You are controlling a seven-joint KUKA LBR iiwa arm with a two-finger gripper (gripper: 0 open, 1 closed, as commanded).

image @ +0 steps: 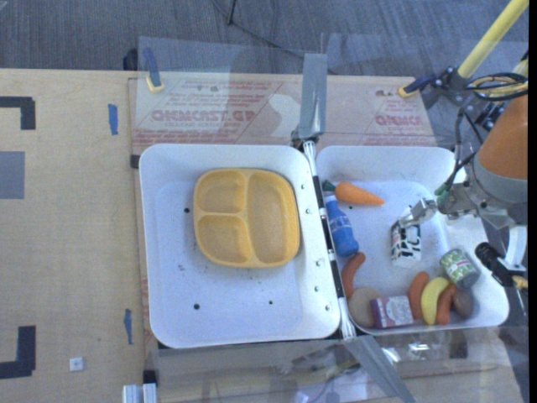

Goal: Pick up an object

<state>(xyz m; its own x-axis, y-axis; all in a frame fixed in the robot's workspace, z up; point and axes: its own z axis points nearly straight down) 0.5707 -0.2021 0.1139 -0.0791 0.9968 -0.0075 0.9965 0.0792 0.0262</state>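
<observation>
My gripper [414, 217] reaches in from the right over the right bin [382, 159], its tip right at the top of a small white carton with black patches [407, 242]. Whether it grips the carton is unclear. Left of it lie an orange carrot [359, 195] and a blue bottle [341, 229]. Along the bin's front edge sit a red sausage [352, 272], a potato [362, 302], a small maroon box [391, 311], a banana [433, 300] and a green can [458, 267].
The left bin [168, 292] holds a yellow divided plate [247, 217]. A low divider [323, 242] separates the two bins. Cables and a yellow pole [495, 32] crowd the upper right beside the arm. Wooden bench top [59, 250] extends to the left.
</observation>
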